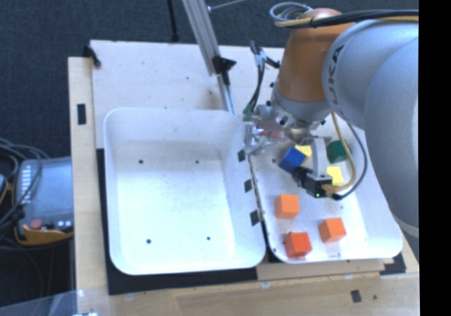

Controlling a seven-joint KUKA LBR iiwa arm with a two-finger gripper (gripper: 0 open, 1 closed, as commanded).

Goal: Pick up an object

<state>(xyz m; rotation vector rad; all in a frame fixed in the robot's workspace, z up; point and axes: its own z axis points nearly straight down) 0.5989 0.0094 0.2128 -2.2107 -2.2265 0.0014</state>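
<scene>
Overhead, the grey arm [380,82] with its orange band [306,61] reached in from the right and covered the upper part of the right bin [373,237], so much of that bin's floor was hidden. The gripper [299,156] hung low over a tight cluster of blocks, and whether it was open or closed could not be told, since the wrist body and cables masked it. A blue block [292,159] sat just under it, touching or nearly touching a yellow block [303,150] whose outline was mostly covered. A green block [337,151] and another yellow block [335,176] peeked out beside the arm, both partly cut off. Three orange blocks lay in plain sight nearer the front: one [287,206] by the dividing rim, one [332,229] to its right, and one [298,243] at the front edge. The left bin [120,131] stood alongside.
</scene>
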